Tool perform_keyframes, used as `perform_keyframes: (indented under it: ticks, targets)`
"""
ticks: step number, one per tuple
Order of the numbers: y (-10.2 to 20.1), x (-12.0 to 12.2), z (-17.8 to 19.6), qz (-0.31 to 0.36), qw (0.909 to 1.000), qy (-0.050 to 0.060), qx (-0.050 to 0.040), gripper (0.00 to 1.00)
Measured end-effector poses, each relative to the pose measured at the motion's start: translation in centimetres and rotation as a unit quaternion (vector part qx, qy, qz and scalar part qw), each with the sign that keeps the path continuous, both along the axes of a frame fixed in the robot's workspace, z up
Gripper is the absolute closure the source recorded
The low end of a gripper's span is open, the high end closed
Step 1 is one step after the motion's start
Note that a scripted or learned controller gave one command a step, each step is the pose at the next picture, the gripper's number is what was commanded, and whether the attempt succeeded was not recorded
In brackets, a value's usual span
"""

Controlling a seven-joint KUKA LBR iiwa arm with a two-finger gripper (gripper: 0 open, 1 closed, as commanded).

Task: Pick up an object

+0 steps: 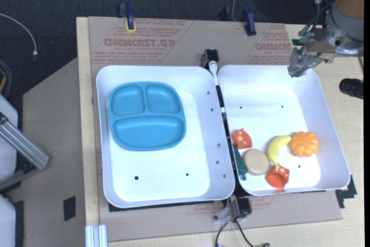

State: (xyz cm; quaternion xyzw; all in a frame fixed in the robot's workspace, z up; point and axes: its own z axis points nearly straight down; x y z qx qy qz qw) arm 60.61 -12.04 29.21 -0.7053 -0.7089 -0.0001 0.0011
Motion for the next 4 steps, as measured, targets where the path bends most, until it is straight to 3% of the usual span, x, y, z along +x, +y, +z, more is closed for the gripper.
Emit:
perform_keyframes:
  ticks: [4]
  targets:
    - [20.4,-2.9,-2.5,0.0,1.0,0.001,-0.0005,1.0]
